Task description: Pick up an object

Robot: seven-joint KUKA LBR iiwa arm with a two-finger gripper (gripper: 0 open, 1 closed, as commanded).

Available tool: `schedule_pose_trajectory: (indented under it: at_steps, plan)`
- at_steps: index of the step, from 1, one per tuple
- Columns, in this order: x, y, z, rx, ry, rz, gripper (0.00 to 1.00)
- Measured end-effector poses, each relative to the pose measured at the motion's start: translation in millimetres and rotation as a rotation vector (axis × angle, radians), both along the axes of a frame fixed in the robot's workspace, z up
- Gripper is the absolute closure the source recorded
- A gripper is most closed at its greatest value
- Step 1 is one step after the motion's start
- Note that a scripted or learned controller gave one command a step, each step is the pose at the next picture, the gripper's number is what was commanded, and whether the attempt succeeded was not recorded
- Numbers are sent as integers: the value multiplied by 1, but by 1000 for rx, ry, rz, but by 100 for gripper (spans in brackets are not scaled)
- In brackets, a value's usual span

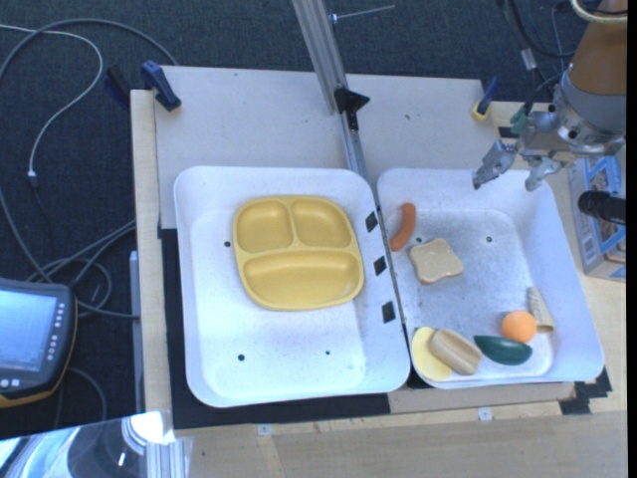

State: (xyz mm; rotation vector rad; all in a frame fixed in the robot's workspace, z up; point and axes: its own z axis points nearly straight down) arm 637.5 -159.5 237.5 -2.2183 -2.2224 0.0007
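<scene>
1. Camera view, starting at the near edge: a strip of pale wooden bench (328, 436) runs under both bins, and a shiny metal piece (90, 451) catches light at the lower left corner.

2. Just beyond, the near right corner of the right bin (557, 257) holds a cluster of loose items: a bun on a small yellow plate (448, 352), a dark green vegetable (503, 350), an orange ball (518, 326) and a small tan piece (538, 309) by the wall. They touch or nearly touch, which I judge makes a clean grasp there awkward.

3. Farther in, a slice of toast (436, 261) lies flat and apart, with a sausage (402, 226) just beside the dividing wall. Either looks like the easier target.

4. The left bin (289, 366) carries a yellow divided tray (297, 250), set flat near its middle.

5. The gripper (510, 167) hangs over the far edge of the right bin, fingers spread apart with nothing between them, well away from every item; the pick has not begun.

6. Behind lie a pale board (259, 118), blue clamps (159, 83), a metal post (318, 28), and dark carpet (60, 187) with cables and a screen (30, 332) at left.
</scene>
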Motion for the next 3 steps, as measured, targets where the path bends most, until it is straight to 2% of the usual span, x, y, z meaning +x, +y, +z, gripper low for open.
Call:
schedule_pose_trajectory:
  at_steps: [1,3]
  plan:
    - [0,0,0,0,0,0,0]
    - [3,-10,-115,1,6,-2,0]
